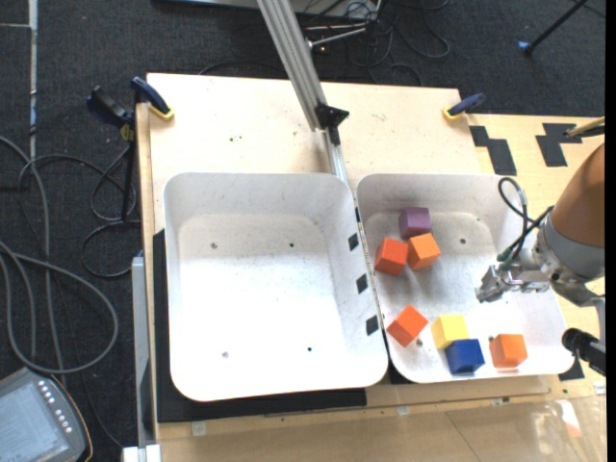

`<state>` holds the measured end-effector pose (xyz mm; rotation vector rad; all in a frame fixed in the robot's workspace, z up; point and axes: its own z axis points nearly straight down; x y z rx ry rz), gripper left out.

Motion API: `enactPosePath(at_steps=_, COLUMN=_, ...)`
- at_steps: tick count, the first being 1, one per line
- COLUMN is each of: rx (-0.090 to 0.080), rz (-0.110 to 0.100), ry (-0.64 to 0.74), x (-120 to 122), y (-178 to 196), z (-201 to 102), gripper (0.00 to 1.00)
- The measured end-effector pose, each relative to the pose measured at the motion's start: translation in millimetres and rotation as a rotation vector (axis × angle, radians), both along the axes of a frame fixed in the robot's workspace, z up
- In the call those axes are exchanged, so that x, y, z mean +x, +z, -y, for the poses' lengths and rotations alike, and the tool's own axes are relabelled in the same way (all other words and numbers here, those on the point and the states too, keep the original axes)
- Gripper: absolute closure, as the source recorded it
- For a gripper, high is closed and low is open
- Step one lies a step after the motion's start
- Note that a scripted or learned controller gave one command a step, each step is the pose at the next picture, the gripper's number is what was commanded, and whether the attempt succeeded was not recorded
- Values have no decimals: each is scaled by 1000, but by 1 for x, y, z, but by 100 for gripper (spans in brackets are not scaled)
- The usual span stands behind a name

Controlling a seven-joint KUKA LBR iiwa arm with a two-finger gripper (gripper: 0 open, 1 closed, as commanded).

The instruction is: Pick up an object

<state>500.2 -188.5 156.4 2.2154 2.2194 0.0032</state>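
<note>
Reaching Over the Right Bin, With Six Blocks Lying Below

Looking down on the worktop, we see two shallow white bins side by side. The left bin shows us its bare speckled floor. The right bin holds all the blocks.

We count six of them. A purple block sits toward the far side, and just in front of it two orange blocks stand touching each other: one to the left and one to the right. Nearer the front edge, another orange block lies close to the bin's left wall. A yellow block sits beside it, with a blue block touching its front corner. A last orange block rests near the blue one, toward the right.

We see the arm coming in from the right, its orange band above the grey wrist. The gripper hangs over the right side of the right bin, above open floor between the far cluster and the front row. Nothing sits between the fingers that we can make out, and they are too small and blurred for us to tell whether they are released or clenched.
</note>
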Motion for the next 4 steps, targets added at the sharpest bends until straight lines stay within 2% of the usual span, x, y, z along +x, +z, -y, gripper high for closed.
enactPosePath(at_steps=1, rx=0, rz=1, ry=2, x=10, y=48, z=-4, gripper=100)
enactPosePath(at_steps=2, rx=-1, rz=1, ry=1, x=13, y=98, z=6, gripper=100)
enactPosePath(at_steps=3, rx=3, rz=-2, ry=6, x=22, y=102, z=-42, gripper=100)
enactPosePath(at_steps=4, rx=5, rz=-7, ry=6, x=36, y=88, z=-97, gripper=100)
